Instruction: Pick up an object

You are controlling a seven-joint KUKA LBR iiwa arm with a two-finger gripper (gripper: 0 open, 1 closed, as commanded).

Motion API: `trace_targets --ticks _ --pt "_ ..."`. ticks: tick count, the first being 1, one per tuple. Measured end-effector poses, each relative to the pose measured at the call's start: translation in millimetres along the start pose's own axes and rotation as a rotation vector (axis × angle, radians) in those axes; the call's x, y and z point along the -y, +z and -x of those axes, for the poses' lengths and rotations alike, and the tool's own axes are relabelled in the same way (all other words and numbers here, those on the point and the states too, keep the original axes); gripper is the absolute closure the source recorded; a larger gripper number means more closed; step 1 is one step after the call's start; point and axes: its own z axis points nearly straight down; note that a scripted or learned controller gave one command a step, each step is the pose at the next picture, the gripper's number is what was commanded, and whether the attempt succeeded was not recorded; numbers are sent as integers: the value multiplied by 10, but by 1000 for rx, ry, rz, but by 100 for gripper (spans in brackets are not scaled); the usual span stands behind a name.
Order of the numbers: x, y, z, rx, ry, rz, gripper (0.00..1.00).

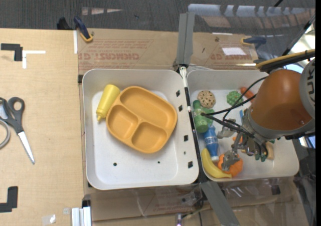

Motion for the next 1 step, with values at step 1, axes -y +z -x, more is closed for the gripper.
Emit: trace_targets --ticks 1 --pt "14 63 -36 -11 115 -2 0"
